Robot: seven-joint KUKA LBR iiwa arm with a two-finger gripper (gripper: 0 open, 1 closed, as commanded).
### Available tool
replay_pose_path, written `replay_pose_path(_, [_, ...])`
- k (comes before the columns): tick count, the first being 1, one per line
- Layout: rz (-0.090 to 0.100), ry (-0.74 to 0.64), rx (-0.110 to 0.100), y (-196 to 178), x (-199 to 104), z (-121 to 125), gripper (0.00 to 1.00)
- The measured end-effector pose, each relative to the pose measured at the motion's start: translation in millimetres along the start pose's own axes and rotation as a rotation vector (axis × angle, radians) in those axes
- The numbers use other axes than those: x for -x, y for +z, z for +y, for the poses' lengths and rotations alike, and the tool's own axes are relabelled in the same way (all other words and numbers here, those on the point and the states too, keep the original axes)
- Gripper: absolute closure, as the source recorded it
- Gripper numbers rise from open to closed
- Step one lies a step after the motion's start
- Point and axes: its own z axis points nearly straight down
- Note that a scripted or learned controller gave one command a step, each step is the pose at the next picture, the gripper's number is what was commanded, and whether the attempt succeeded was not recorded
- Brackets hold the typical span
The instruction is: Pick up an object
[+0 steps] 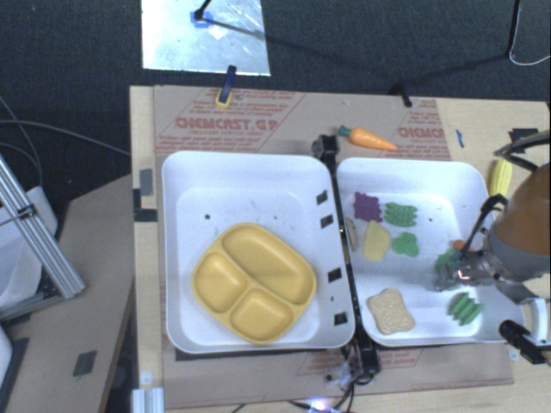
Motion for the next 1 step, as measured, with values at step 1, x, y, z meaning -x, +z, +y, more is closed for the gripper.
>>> replay_pose_path(1, [0.001, -0.004, -0.001, 0.4, -6.7, -0.2, 1.0])
